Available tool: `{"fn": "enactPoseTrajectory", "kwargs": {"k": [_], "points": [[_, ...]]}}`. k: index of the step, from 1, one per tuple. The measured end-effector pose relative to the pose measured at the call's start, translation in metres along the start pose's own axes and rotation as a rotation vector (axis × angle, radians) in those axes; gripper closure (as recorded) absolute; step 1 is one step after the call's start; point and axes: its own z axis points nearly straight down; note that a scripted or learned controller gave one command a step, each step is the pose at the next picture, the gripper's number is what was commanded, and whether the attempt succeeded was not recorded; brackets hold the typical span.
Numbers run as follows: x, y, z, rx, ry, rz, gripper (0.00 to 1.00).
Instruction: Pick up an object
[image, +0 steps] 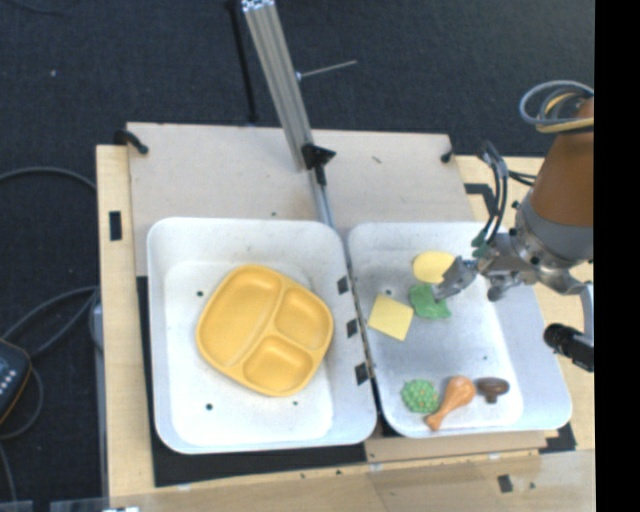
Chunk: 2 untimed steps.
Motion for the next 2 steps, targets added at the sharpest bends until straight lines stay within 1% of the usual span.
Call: {"fn": "enactPoseTrajectory", "kwargs": {"k": [1, 2], "points": [[0.000, 0.000, 0.000, 0.000, 0.000, 0.001, 0.00], [0.004, 0.003, 0.061, 0.007, -0.001, 0.004, 0.00]]}}
